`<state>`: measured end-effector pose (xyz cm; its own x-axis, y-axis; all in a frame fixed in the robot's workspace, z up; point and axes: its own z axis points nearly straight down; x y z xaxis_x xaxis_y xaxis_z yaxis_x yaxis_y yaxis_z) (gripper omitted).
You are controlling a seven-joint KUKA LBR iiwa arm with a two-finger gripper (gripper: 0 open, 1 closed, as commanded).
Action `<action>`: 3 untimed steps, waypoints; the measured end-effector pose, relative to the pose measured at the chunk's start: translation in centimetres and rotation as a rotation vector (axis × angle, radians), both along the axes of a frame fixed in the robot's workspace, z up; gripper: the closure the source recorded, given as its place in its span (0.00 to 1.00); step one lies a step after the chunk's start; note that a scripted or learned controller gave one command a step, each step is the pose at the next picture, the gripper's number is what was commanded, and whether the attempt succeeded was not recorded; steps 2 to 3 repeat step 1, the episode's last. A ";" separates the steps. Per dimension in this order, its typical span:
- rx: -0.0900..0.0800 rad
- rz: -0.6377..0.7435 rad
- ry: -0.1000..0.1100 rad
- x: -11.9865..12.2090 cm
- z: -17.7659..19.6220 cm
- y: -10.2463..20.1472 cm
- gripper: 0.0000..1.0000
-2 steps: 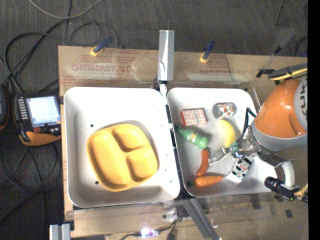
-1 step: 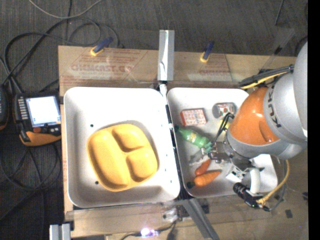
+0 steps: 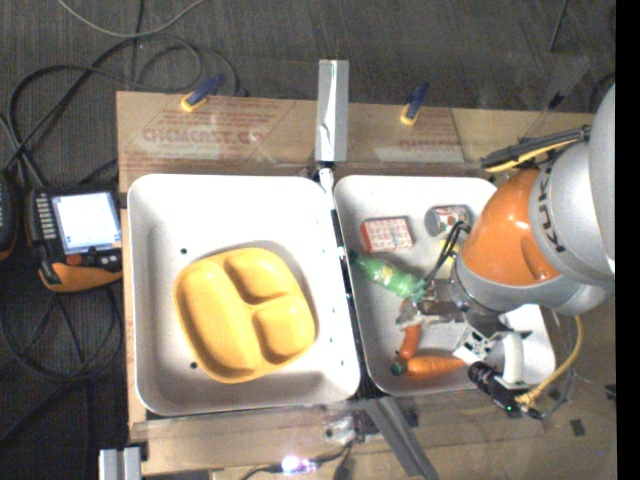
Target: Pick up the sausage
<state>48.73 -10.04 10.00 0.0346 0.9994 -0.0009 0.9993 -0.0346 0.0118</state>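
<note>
The gripper [image 3: 425,308] is seen lowered into the right bin [image 3: 365,298] at lower right of frame; its grip cannot be told. The sausage [image 3: 408,341] lies just below it, beside a carrot [image 3: 435,367]. A yellow tray [image 3: 245,313] is seated in the left bin [image 3: 150,268].

Crowded in the right bin [image 3: 520,383]: red packet [image 3: 386,233] and small can [image 3: 447,218] near the far wall, green bottle [image 3: 390,276] slanting mid-floor, sausage [image 3: 408,342] and carrot [image 3: 434,367] close together by the near wall. Arm [image 3: 520,248] looming over the right half. Open floor only along the left wall. Left bin [image 3: 150,268] largely occupied by a yellow divided plate [image 3: 245,313]; bare margins around it.
</note>
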 end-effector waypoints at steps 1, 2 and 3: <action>-0.002 0.452 0.015 2.2 8.3 5.0 1.00; -0.002 0.452 0.015 2.2 8.3 5.0 1.00; -0.002 0.452 0.015 2.2 8.3 5.0 1.00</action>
